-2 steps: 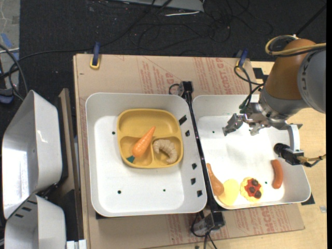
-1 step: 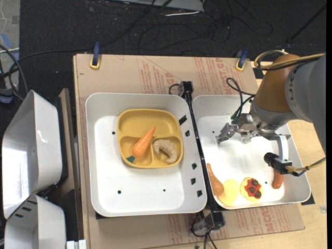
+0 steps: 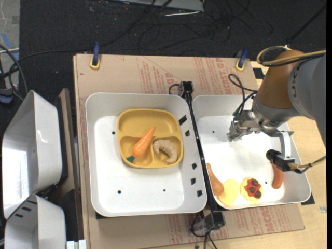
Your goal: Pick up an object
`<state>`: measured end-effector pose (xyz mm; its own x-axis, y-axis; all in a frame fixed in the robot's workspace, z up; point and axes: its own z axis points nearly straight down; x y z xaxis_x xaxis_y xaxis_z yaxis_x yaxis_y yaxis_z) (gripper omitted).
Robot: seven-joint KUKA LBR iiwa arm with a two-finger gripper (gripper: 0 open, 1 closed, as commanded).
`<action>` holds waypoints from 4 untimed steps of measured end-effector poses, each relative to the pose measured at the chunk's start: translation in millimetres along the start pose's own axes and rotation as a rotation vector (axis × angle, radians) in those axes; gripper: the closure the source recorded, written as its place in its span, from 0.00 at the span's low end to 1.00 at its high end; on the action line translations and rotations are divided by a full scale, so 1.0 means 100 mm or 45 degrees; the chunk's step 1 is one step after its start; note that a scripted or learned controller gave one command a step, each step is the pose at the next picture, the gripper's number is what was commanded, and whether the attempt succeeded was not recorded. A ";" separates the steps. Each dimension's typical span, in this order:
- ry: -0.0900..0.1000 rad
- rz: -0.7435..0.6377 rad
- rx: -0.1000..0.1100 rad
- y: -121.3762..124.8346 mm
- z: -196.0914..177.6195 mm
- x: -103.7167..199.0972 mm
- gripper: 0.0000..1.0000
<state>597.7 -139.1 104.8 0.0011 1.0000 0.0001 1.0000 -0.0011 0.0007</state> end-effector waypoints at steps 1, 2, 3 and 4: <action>-0.001 0.001 -0.003 -0.04 -0.44 -0.04 1.00; -0.001 -0.005 -0.005 -0.10 -0.95 0.03 1.00; -0.002 -0.002 -0.006 -0.17 -1.45 -0.03 1.00; -0.002 -0.005 -0.004 -0.16 -1.80 -0.03 1.00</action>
